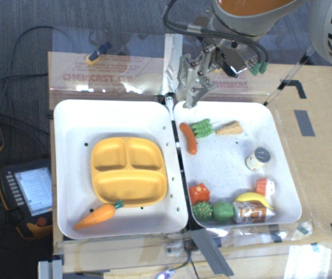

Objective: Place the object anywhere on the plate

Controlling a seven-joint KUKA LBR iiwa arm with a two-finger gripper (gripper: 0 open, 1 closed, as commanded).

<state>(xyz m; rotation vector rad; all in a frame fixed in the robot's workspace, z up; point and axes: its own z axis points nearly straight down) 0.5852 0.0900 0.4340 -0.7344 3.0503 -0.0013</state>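
A toy carrot [96,214] lies nearest the camera, in the left bin [67,156] at about 7 o'clock from the yellow divided plate [129,170], touching its rim. The right bin [282,156] holds a sausage [188,138] and green vegetable [201,127] at 11 o'clock, a bread wedge [229,128] at 12, and a can [252,213], banana [253,199] and broccoli [202,210] around 6. The gripper [191,95] hangs above that bin's far left corner; whether its fingers are spread cannot be told.
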